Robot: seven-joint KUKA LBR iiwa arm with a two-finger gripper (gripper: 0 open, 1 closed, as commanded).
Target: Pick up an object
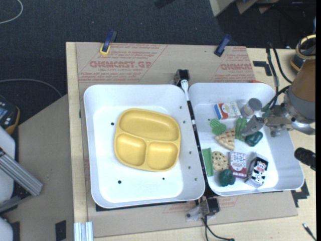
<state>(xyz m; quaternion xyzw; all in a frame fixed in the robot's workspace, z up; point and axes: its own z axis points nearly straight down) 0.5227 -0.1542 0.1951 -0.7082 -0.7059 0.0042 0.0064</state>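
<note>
My gripper (249, 130) hangs low over the middle of the right bin (286, 157), the arm reaching in from the right. Small items lie around it. A tan waffle-like wedge (226, 139) and a green leafy piece (217, 126) sit just to its left. A white and orange carton (226, 109) and a grey cylinder (254, 104) lie behind it. In front are a cookie (218, 159), a red and white packet (237, 164), a black and white cow carton (258, 171) and a dark green item (225, 177). Nothing is visibly lifted.
The left bin (98, 134) holds a yellow divided plate (147, 139). A green strip (207, 160) lies along the right bin's left wall. Black clamps stand between the bins at the back (181, 77) and the front (208, 206).
</note>
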